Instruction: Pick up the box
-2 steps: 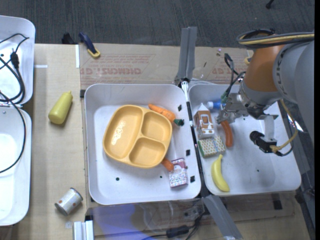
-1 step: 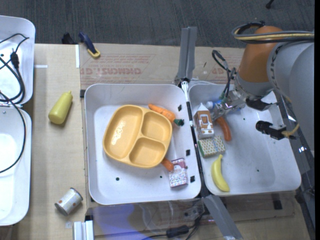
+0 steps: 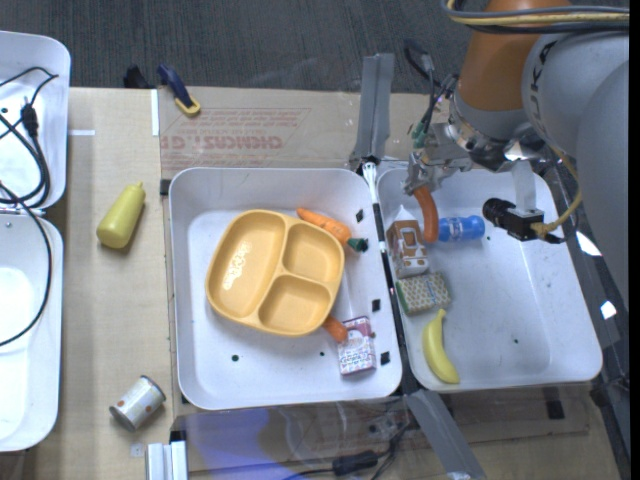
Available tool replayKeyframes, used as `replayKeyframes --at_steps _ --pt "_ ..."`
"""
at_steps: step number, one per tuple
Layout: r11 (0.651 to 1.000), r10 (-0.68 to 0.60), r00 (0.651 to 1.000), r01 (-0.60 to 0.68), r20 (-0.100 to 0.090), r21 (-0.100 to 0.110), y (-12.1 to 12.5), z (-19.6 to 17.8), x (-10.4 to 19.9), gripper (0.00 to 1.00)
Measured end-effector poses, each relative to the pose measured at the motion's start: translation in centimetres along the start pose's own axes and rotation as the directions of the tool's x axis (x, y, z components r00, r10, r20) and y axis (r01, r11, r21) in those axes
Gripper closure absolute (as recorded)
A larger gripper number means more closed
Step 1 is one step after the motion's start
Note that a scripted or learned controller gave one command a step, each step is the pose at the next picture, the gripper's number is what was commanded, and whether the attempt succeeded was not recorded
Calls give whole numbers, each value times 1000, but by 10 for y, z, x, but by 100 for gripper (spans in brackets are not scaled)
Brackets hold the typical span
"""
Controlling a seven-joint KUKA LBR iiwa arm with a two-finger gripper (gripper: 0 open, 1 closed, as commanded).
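A small brown and white box (image 3: 408, 248) lies in the right bin (image 3: 520, 368), near its left wall. A second small box (image 3: 356, 348), pink and white, lies in the left bin (image 3: 195, 298) at its front right. My gripper (image 3: 427, 176) hangs over the back left of the right bin, behind the brown box and apart from it. An orange-red sausage (image 3: 429, 216) stands upright directly below the gripper, with its top end at the gripper's tip. Whether it is gripped is unclear.
In the right bin there are also a blue bottle (image 3: 461, 230), a speckled sponge (image 3: 423, 290) and a banana (image 3: 437, 346). The left bin holds a yellow divided plate (image 3: 276, 271) and two carrots (image 3: 324, 224). A mustard bottle (image 3: 121, 216) and a can (image 3: 136, 400) lie on the bench.
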State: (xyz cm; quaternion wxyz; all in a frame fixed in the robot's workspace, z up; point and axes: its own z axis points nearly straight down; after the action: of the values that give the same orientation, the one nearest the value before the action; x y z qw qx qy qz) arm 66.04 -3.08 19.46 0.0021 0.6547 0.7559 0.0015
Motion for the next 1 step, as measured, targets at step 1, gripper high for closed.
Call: replayKeyframes --at_steps 1 --pt "1000 2 1000 -2 0 5 -2 3 -1 0"
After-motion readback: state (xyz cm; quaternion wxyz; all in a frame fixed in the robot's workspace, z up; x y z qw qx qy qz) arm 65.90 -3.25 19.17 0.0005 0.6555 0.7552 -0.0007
